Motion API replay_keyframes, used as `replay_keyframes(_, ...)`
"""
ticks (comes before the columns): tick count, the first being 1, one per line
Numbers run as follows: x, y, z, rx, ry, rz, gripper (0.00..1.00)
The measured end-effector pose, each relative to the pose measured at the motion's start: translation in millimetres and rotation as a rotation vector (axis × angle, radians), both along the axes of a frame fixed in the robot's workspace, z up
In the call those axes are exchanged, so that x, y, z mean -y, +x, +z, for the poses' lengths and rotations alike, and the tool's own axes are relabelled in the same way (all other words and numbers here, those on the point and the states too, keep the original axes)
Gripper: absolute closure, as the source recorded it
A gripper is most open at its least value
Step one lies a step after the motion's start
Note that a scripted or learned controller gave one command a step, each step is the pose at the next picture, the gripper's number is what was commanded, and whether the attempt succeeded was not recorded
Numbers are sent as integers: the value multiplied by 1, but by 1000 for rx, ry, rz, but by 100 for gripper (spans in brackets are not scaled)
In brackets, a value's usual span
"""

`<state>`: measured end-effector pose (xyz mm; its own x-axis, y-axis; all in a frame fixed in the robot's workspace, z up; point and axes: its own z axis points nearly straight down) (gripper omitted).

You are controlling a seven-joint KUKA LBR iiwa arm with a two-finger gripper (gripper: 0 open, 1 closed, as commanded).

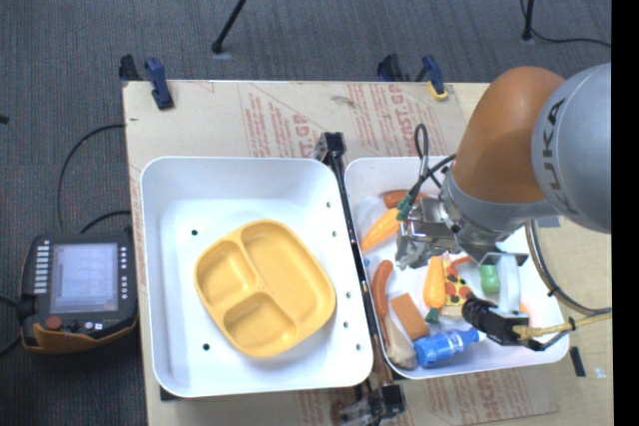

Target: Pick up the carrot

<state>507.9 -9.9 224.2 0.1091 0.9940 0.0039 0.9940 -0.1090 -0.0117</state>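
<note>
- Worktop [250, 115] carries two white bins; left bin [160, 214] holds a yellow divided plate [265, 287], open floor around it
- Right bin [559, 344] crowded with toy food; carrot [379, 228] near its left wall
- Jaws [419, 249] over the clutter; their state cannot be told

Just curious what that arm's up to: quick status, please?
Gripper low over right bin, grip unclear. Carrot lying loose beneath it. Sausage, blue bottle and other toys crowd close.

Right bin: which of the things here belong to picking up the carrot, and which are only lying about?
For the job:
carrot
gripper
right bin

Lying about:
blue bottle
sausage
yellow divided plate in the left bin
</note>
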Motion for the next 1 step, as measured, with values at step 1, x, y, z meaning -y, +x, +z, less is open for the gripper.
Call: replay_keyframes(1,3,-33,-28,7,-5,-127,100)
